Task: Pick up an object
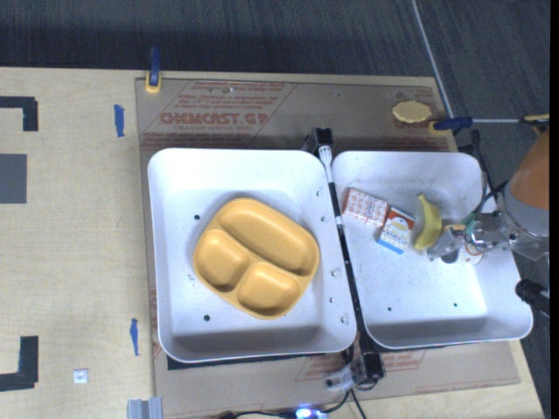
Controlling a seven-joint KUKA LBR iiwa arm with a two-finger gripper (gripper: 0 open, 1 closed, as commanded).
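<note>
The gripper [454, 244] hangs low in the right bin [419, 321], just right of the banana [427, 223]; I cannot tell its state. Judged: the approach step. Next it must close on the banana. The bin's right wall crowds it; open floor lies below the banana.

Even, bright overhead light; soft shadows; slightly blurry throughout.

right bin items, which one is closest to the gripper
The yellow banana. It lies right beside the gripper, at the bin's right side. The blue-edged packet sits left of the banana, and the red and white box is farther left again.
</note>
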